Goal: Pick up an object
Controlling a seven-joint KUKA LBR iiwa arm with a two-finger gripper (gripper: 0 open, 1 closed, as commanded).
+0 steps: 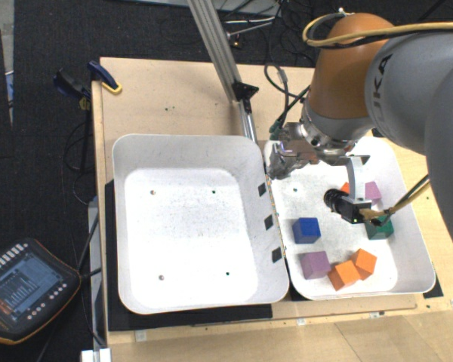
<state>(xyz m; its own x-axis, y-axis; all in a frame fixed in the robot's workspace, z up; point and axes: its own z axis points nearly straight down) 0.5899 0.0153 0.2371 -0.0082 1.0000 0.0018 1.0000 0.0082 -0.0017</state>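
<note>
The grey arm (415,74) with its orange band (343,66) reaches in over the right bin (419,277), and the claw (287,157) hangs at that bin's far left corner, close against the rim it shares with the left bin (189,225); whether the claw is wide or narrow I cannot tell, and nothing is seen held in it. Letters on the arm's grey shell are partly readable as "UKA". The objects lie in the right bin's near half: a blue cube (306,229) near the left wall, a purple block (313,264) just nearer the front edge, and two orange blocks (353,268) touching each other beside it toward the front right. A green block (380,228) sits by the right wall, and a pink block (371,191) lies farther back, partly behind a black fitting (343,204) hanging from the wrist. The left bin offers a broad bare floor. On the tabletop (166,96) a blue clamp (98,78) grips the far left corner. A handheld pendant (23,285) lies off the tabletop's near left, its screen text too small to read.
</note>
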